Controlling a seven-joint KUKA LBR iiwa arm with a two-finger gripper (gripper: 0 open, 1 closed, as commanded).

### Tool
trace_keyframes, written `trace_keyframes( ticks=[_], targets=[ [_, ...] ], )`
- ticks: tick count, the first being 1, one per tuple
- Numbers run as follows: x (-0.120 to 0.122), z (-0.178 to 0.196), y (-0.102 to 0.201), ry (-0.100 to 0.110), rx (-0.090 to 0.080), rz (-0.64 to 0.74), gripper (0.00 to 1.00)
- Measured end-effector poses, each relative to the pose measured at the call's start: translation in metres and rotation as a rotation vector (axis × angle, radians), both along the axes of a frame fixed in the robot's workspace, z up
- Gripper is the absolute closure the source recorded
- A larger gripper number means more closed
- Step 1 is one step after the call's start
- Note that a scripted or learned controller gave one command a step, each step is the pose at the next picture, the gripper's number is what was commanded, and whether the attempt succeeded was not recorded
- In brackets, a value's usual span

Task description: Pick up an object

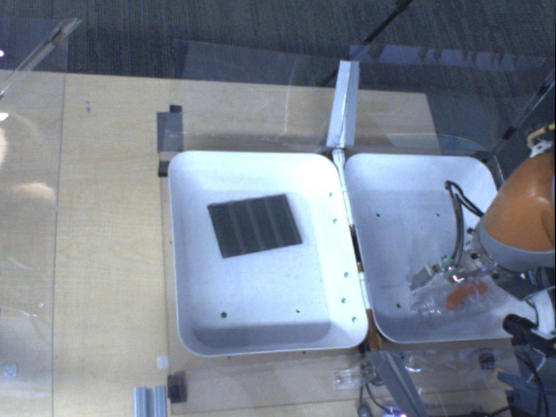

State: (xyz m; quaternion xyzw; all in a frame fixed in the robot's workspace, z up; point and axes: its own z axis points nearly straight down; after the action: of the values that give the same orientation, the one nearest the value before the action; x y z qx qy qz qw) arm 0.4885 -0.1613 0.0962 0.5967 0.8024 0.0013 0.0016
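A dark grey ribbed flat pad (254,225) lies in the left bin (195,320), toward its back left. In the right bin (391,189), a small orange object (466,295) and a clear, crinkled plastic item (426,301) lie near the front right. My gripper (440,274) is down low in the right bin, right over these two items and touching or nearly touching them. The orange-banded wrist (524,211) rises to its right and hides part of the bin's right side.
A metal divider post (341,111) stands at the back between the bins. Black cables (460,207) loop off the wrist over the right bin. Clamps and wiring sit at the bench's front edge (382,380).
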Motion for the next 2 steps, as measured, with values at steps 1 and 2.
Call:
trace_keyframes(
  ticks=[1, 2],
  targets=[
    [0.019, 0.004, 0.003, 0.000, 0.000, -0.246, 0.00],
    [0.004, -0.005, 0.059, -0.015, -0.004, 0.008, 0.00]
  ],
)
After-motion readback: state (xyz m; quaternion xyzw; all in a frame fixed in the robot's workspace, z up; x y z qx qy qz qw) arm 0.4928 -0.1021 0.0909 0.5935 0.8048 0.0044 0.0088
